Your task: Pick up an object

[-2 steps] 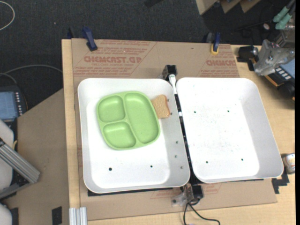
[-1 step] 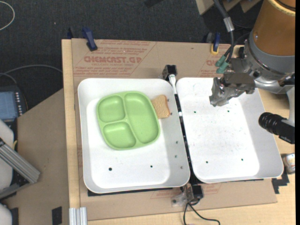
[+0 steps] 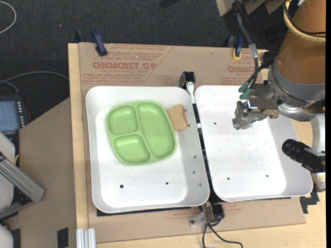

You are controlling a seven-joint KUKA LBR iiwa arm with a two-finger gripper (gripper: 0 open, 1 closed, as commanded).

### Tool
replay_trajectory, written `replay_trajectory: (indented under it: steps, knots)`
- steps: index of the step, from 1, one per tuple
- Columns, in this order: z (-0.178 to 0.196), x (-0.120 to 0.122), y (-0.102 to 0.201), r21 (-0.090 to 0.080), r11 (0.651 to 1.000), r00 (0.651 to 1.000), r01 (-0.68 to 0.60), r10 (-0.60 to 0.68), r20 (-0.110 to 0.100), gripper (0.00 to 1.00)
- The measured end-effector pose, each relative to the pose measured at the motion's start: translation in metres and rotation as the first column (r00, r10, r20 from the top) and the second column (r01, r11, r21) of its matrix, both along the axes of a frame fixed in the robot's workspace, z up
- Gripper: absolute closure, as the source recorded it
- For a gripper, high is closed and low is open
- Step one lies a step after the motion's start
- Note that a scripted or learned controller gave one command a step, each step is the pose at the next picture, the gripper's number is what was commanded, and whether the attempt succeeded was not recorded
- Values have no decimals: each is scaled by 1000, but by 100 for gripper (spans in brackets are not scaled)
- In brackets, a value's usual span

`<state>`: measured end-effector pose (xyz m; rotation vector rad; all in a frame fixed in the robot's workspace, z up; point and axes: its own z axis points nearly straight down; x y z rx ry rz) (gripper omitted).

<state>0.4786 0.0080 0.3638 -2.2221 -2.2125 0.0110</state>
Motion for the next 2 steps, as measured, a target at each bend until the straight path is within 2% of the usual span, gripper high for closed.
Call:
replay_trajectory:
  steps: [1, 2]
  knots:
    - [33, 1, 62, 3, 1000, 1000, -11, 11, 15, 100]
    - [71, 0, 147, 5, 1000, 1000, -15, 15, 14, 100]
